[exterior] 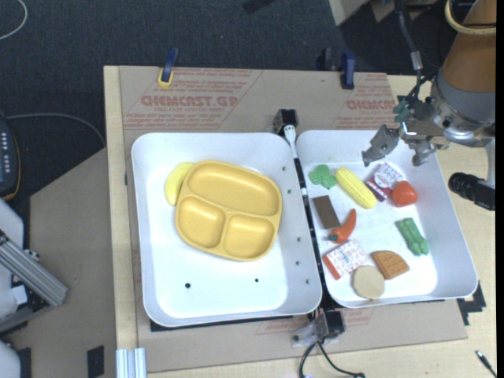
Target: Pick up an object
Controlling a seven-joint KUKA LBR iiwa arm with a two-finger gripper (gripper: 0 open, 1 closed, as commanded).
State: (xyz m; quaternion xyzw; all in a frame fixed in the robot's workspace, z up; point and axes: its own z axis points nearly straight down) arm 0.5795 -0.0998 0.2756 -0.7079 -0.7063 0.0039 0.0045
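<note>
Hand point(402, 148) hangs spread, gripping nothing, above nine toy foods point(354, 187); one yellow tray point(227, 209) left.

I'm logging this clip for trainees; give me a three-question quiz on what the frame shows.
1. True or false: the yellow tray lies in the right bin.
2. Which lies nearest the gripper? A) cookie B) tomato C) bread
3. Fill in: the corn lies beside a green toy in the ____ bin.

Key: 1 false, it is in the left bin; 2 B; 3 right.
</note>
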